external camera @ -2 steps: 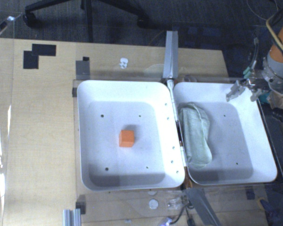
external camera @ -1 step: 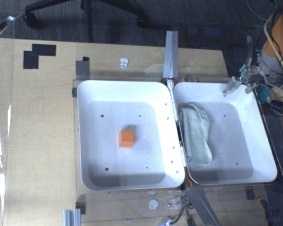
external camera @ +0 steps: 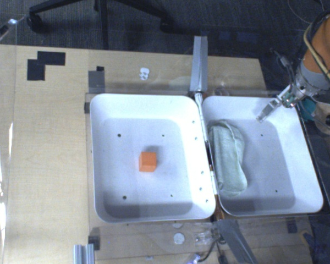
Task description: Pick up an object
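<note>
I see the cube mid left bin, and a cloth along the right bin's left wall. The jaws hang over that bin's far right corner; I can't tell their state. I'd centre above one target, then descend square.

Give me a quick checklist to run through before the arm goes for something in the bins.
1. Orange block lies free in the left bin: ok.
2. Pale folded cloth lies against the right bin's left wall: ok.
3. Gripper is over the right bin's far edge, apart from both objects: ok.
4. Nothing is held: ok.
5. Finger opening: cannot tell.
</note>
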